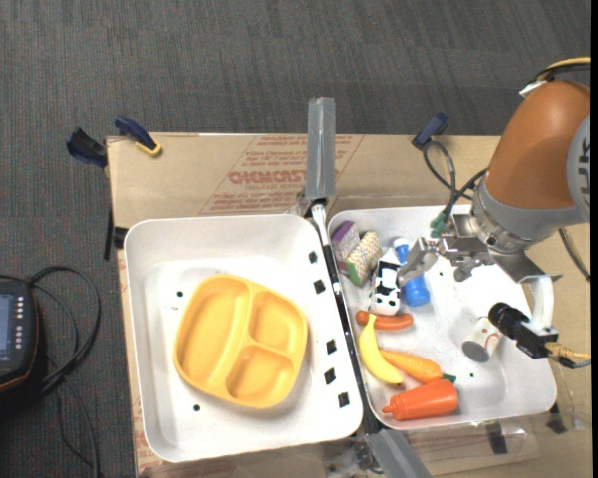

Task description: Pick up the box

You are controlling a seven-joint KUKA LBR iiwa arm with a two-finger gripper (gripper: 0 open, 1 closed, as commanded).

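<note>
Noting cow-patterned box [384,289] sitting upper left in right bin [523,366], touching a blue toy [416,290]. Judging it light, stiff, crushable; advising a hold across its narrow sides. Finding gripper [419,265] hovering just beside it, its open-or-closed state being impossible to tell.

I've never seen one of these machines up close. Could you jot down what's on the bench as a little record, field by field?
Left bin: shallow white bin holding a yellow plastic divided plate
Right bin: shallow white bin with toy food and small items
Toy food: yellow banana, two orange carrots, small red-orange sausage
Box: small black-and-white patterned box, near the bin's left side
Other items: blue toy, grey-and-white cylinder
Arm: grey and orange, reaching in from the right
Pincer: pincer above the right bin, close to the box and blue toy; no item seen held
</note>
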